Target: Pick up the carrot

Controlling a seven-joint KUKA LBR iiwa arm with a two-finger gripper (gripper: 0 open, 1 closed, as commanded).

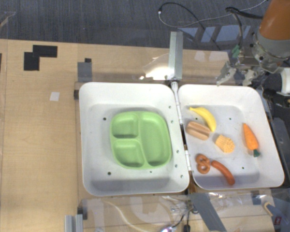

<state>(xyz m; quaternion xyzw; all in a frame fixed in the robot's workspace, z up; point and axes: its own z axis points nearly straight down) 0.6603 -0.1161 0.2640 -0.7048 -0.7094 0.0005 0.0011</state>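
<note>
The carrot point(250, 138) is orange with a small green end. It lies lengthwise near the right wall of the right bin point(217, 89), green end toward the front. My gripper point(235, 76) hangs above the bin's back rim, well behind and a little left of the carrot. Its fingers stand apart with nothing between them.
The right bin also holds a banana point(204, 116), a hot dog bun point(197, 130), a yellow corn piece point(224, 143), a pretzel point(202, 163) and a sausage point(223, 172), all left of the carrot. A green divided plate point(139, 139) sits in the left bin point(125, 87).
</note>
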